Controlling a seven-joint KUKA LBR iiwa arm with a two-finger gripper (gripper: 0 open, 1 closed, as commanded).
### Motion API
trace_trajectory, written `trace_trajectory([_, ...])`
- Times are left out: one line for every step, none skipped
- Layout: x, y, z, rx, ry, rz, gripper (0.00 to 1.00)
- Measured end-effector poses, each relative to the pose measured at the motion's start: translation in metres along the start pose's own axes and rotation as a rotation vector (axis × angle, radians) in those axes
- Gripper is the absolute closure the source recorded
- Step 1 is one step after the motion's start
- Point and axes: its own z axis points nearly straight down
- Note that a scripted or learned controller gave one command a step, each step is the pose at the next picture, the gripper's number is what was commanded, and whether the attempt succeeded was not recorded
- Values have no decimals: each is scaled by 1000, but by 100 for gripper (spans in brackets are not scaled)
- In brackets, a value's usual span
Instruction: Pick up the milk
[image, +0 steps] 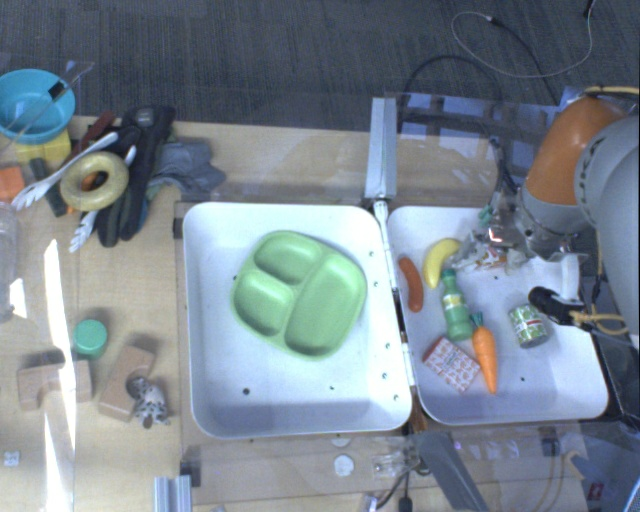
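Camera view gives me the gripper (497, 240) at the far side of the right bin (590, 400); released or clenched, I cannot tell. The milk (452, 363) lies nearer the front, just beside the carrot (485, 358).

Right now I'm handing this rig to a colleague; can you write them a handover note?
End effector sits low at the back of the right bin, beside the banana and apart from the milk. The likely milk, a red-and-white carton, lies at the bin's front, next to the carrot. Done: nothing lifted. Left: reach the carton, grasp, lift.
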Motion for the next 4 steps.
trace_trajectory([-2, -2, -8, 10, -3, -4, 100])
trace_trajectory([112, -20, -90, -21, 1, 139, 100])
trace_trajectory([112, -21, -89, -20, 0, 138, 0])
trace_trajectory([68, -70, -149, -20, -1, 139, 0])
